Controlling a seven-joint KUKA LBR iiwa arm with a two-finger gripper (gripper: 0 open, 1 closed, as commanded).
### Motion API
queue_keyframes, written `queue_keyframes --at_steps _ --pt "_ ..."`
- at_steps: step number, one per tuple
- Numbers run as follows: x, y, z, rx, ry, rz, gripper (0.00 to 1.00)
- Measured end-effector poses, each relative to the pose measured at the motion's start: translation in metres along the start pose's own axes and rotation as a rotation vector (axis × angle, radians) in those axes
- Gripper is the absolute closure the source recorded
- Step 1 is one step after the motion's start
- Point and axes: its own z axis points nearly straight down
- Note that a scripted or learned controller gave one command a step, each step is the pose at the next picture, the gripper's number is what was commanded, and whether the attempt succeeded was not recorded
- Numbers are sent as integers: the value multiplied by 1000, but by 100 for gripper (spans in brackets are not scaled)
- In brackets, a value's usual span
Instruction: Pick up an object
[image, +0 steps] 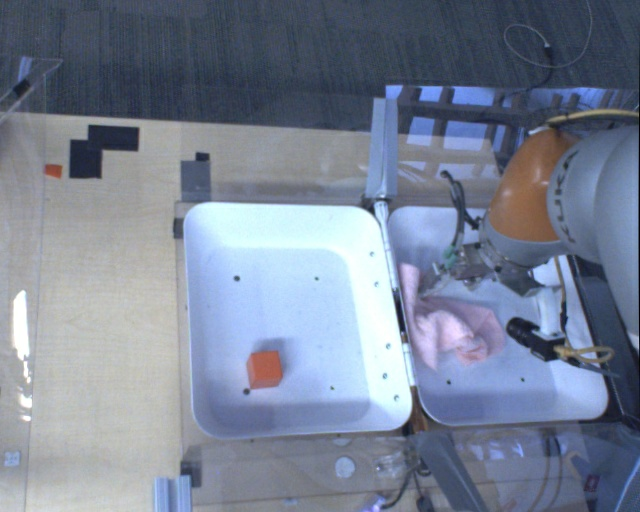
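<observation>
A pink cloth (450, 330) lies crumpled in the right bin (560, 400), reaching up along the bin's left wall. My gripper (447, 273) is low in that bin, just above the cloth's upper edge, at the end of the grey arm with the orange band. An orange block (265, 369) sits in the left bin (220, 260) near its front left corner, far from the gripper. Nothing is seen between the gripper's tips from this angle.
The two white bins stand side by side with a narrow divider (395, 300) between them. Black pieces (100, 148) and a small orange marker (53, 171) lie on the wooden bench at the far left. A metal frame (380, 150) rises behind the bins.
</observation>
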Motion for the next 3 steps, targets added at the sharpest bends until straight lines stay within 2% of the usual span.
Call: queue_keyframes --at_steps 1,2,3 --pt "-58 -75 -1 -1 -4 -199 0" --pt "-3 -49 -2 -5 -2 -268 0" --pt "-8 -111 -3 -5 -5 -274 0"
